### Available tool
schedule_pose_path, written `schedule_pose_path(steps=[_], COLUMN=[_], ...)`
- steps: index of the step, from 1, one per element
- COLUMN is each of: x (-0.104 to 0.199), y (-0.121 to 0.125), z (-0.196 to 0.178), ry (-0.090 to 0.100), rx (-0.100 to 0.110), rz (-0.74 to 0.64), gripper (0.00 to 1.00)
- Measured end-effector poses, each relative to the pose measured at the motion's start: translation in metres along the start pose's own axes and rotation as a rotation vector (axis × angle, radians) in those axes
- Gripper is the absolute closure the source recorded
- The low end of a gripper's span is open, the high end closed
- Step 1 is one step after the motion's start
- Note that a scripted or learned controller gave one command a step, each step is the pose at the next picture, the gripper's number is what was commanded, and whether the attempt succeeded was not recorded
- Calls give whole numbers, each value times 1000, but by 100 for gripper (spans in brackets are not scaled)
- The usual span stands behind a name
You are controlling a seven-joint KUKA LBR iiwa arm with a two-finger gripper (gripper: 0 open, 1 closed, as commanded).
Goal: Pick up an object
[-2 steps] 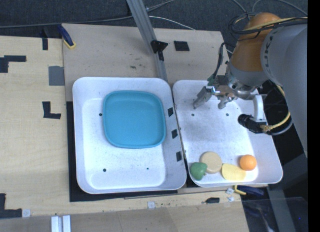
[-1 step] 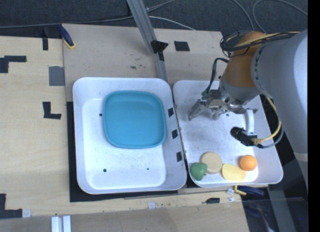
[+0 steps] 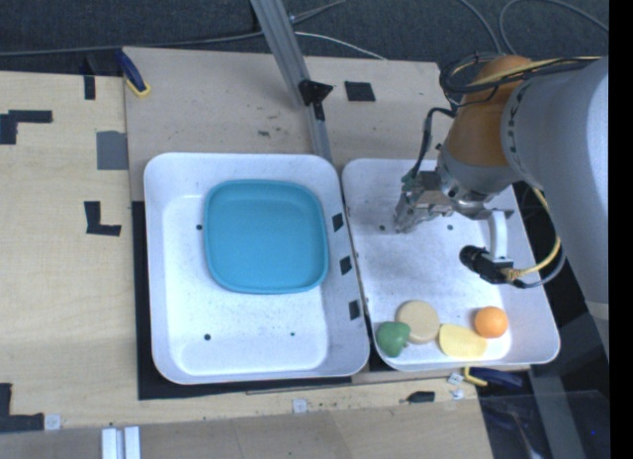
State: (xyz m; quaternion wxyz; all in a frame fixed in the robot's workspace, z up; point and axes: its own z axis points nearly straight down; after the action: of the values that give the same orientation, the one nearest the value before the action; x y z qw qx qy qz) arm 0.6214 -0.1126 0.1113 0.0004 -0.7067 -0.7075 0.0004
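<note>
Arm bulk hides the right bin's far right corner, and the pincer is too small and blurred to tell how it is set. It hangs over that bin's upper part, well apart from the green, beige, yellow and orange objects clustered along the near edge.
</note>
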Motion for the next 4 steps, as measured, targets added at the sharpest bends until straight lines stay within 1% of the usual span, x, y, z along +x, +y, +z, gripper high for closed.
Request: schedule_pose_path(steps=[1,2,3,4], x=[-1,-1,38,95], y=[-1,-1,-14,-28], z=[-62,-96,-102,-99], ry=[0,0,1,0], rx=[-5,-3,-1,0], rz=[1,1,-1,-2], gripper=[100,100,100,100])
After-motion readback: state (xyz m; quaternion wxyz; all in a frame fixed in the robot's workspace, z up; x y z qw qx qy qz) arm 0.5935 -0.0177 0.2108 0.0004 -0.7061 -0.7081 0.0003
